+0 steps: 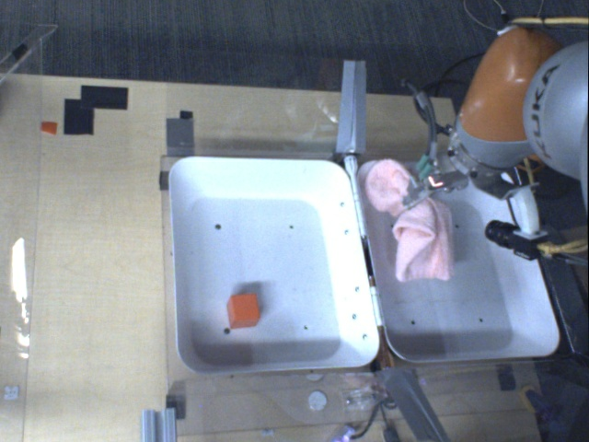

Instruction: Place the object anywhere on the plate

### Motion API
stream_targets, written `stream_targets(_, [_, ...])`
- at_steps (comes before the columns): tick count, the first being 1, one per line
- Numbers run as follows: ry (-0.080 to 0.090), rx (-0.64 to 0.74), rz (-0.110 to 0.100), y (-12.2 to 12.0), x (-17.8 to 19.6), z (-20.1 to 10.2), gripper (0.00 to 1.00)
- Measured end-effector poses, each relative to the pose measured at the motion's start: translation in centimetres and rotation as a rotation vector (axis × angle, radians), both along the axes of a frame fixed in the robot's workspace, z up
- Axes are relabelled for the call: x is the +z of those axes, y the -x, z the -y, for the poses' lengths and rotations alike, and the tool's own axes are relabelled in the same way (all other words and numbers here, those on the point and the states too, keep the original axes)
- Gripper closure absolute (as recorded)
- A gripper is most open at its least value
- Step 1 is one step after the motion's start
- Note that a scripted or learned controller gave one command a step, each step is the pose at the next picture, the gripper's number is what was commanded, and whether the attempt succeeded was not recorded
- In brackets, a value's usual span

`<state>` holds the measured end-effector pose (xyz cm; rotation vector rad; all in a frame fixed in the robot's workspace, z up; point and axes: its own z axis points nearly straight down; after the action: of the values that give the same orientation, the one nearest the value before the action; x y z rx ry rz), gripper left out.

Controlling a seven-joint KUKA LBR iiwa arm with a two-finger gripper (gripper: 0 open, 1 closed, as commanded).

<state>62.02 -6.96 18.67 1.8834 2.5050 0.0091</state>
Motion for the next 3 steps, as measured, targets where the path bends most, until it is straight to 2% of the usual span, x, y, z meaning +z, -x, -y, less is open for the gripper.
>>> stream_targets(1, [0.001, 0.007, 0.002, -0.3, 4.0, -0.2, 1.00])
stream_targets(2, [0.004, 0.409, -0.001, 1.2, 4.5, -4.1, 1.00])
stream_targets(3, [0.006, 0.810, -0.002, 3.7, 3.5, -8.3, 1.00])
